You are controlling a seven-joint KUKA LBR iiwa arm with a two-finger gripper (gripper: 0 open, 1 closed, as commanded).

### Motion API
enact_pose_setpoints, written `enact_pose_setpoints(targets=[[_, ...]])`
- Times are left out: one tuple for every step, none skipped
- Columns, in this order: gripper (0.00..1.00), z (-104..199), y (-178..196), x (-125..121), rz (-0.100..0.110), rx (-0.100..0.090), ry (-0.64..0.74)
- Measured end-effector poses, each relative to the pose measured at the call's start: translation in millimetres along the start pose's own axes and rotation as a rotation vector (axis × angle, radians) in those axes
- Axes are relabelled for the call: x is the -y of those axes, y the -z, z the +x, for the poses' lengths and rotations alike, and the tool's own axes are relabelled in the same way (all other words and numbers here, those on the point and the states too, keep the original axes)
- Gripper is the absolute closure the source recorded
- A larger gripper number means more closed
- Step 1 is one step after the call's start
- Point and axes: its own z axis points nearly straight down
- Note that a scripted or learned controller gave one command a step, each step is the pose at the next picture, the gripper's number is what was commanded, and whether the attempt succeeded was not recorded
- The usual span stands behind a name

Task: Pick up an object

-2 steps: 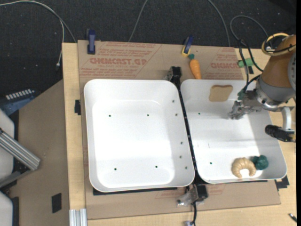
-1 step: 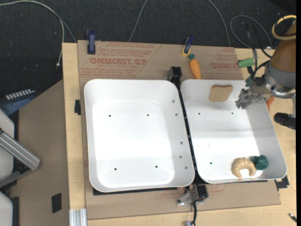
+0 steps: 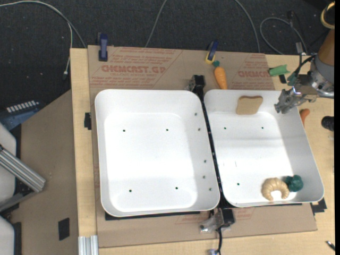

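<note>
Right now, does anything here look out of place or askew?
Yes: a toy carrot lies on the cardboard outside the right bin, beyond its far rim. The bread slice, croissant and green piece sit inside it.

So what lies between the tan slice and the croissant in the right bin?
Bare white bin floor separates the tan slice from the croissant, as the camera view shows.

You have two white bins: the left bin (image 3: pixel 106 142) and the right bin (image 3: pixel 303 147). In the right one, count one tan slice (image 3: pixel 248 104), one croissant (image 3: pixel 276 188) and one green piece (image 3: pixel 294 183). One carrot (image 3: pixel 220 77) lies beyond them on the far board.
</note>
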Motion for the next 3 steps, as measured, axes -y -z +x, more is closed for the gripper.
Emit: enact_pose_setpoints(targets=[[1.00,59,-3,-3,0.004,-0.003,0.004],[1.00,115,10,0,0.004,-0.003,0.005],[1.00,169,22,2,0.004,-0.003,0.005]])
